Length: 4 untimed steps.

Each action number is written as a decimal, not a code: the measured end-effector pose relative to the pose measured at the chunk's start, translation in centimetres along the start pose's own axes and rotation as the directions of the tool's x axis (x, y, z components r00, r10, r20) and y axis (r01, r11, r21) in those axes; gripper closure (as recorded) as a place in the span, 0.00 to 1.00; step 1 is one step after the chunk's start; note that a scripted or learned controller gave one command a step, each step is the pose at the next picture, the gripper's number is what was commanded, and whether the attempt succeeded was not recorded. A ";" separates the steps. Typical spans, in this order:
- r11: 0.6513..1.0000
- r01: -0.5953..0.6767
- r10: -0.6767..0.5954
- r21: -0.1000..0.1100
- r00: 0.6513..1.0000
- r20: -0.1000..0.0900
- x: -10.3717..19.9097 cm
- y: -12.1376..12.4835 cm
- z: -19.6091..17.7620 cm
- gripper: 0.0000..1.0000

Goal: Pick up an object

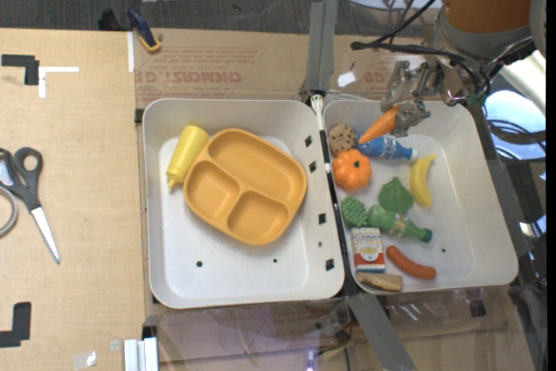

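While your pincer (408, 109) grips the carrot (379, 127) by its tip — thin hold — it could slip free.

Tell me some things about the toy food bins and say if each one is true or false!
1. The orange tray is in the left bin. True.
2. The banana lies inside the tray. False: it lies in the right bin, by the blue bottle.
3. The yellow bottle is beside the tray, at its left edge. True.
4. The scissors are in the right bin. False: they lie on the bench, left of both bins.
5. The gripper is above the carrot at the far end of the right bin. True.
6. The sausage sits on top of the pumpkin. False: it lies apart, near the bin's front.
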<state>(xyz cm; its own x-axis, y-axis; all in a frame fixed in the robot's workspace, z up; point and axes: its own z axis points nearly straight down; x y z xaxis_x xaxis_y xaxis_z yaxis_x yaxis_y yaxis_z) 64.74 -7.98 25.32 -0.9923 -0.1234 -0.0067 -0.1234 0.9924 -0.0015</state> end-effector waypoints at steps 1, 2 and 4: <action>0.997 0.076 -0.076 -0.002 0.997 -0.003 3.5 6.1 1.1 1.00; 0.996 0.093 -0.093 -0.003 0.996 -0.005 3.3 8.9 6.1 1.00; 0.944 0.329 -0.329 -0.004 0.944 -0.005 12.1 9.5 -3.8 1.00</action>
<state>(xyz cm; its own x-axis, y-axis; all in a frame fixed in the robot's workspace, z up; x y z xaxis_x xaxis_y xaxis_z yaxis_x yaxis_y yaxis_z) 51.56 -0.01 29.07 -0.8967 -0.4427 -0.0012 -0.4427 0.8967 0.0003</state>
